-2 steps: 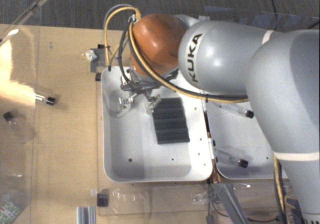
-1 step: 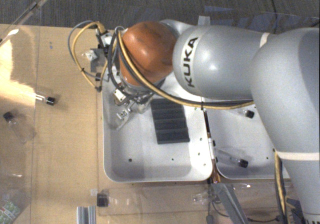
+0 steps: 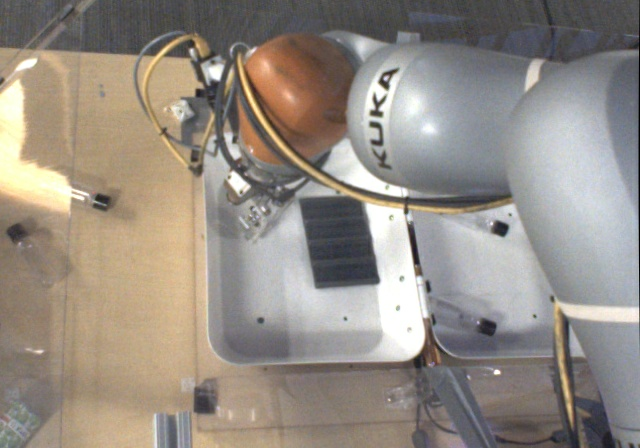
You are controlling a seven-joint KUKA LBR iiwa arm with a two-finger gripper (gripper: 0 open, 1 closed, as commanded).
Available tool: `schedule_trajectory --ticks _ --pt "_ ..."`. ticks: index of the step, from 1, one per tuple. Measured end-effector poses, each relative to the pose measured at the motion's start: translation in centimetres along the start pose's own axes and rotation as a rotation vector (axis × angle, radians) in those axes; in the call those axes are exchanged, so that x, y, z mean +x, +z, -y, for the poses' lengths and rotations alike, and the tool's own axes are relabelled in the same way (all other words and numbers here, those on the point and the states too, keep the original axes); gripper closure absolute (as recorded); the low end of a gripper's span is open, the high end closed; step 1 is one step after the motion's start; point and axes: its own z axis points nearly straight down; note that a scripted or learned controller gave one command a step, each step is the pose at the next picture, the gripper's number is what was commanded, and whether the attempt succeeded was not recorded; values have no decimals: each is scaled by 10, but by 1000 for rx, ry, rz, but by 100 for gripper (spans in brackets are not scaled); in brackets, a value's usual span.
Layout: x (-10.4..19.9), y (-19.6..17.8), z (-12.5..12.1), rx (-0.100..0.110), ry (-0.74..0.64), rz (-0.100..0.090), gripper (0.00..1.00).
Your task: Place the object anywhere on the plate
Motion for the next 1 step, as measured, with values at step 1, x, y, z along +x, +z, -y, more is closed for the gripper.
schedule_trajectory --ticks 1 --pt "7 -69 19 -20 -672 4 100"
